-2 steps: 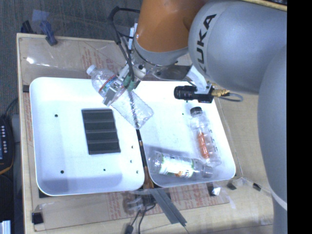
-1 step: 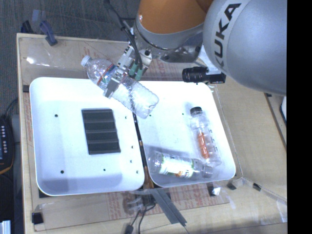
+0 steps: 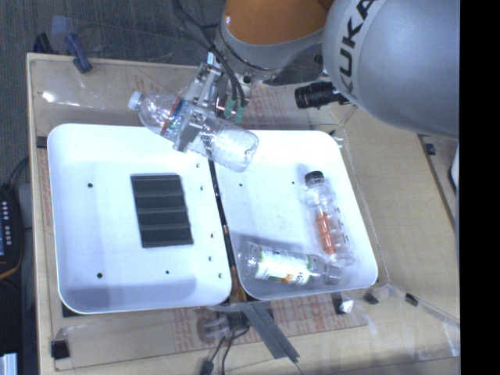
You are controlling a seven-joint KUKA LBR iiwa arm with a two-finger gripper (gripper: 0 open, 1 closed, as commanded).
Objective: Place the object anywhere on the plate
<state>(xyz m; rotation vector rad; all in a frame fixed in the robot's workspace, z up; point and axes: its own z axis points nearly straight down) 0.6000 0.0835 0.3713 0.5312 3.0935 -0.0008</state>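
At the near edge of the right bin [image 3: 355, 209] a clear plastic bottle with a green and white label [image 3: 283, 266] lies on its side, running left to right. Just beyond it, along the bin's right side, a second clear bottle with orange contents [image 3: 326, 219] lies with its dark cap pointing to the far side; its near end comes close to the right end of the labelled bottle. In the left bin [image 3: 86, 233], a dark ribbed rectangular plate [image 3: 162, 209] rests flat a little left of the seam between the two bins, its long side running near to far.

Farther back, above the far end of that seam, the gripper [image 3: 194, 123] hangs from the grey arm [image 3: 391, 45] with its orange band [image 3: 269, 2]. It is clamped across the middle of a third clear bottle [image 3: 226, 145], which sits between its fingers. This bottle is tilted, its capped end up and to the far left over the far rim of the left bin, its wide base to the right over the far left corner of the right bin. It is well apart from the plate.
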